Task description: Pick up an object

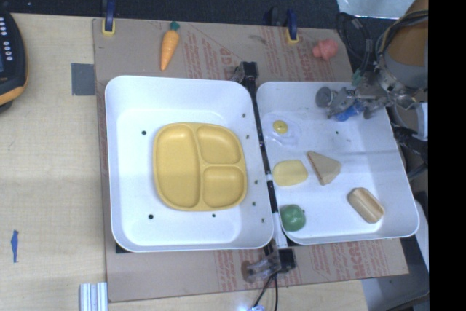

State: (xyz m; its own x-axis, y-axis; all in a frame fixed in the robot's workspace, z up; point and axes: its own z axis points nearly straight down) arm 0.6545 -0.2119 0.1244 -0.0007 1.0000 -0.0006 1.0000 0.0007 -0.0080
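My gripper (336, 103) hangs over the far right part of the right bin (378, 149), reaching in from the right. In that bin lie a small yellow round piece (280, 127), a pale yellow block (290, 172), a tan wedge (325, 167), a brown bread roll (365, 204) and a green ball (293, 218). The gripper is apart from all of them, above bare bin floor. I see nothing held in it.
The left bin (131, 156) holds a yellow divided plate (199, 165). Outside the bins, on the brown board, lie an orange toy carrot (169, 47) and a pink lump (325, 49). A black device (10, 58) sits at the far left edge.
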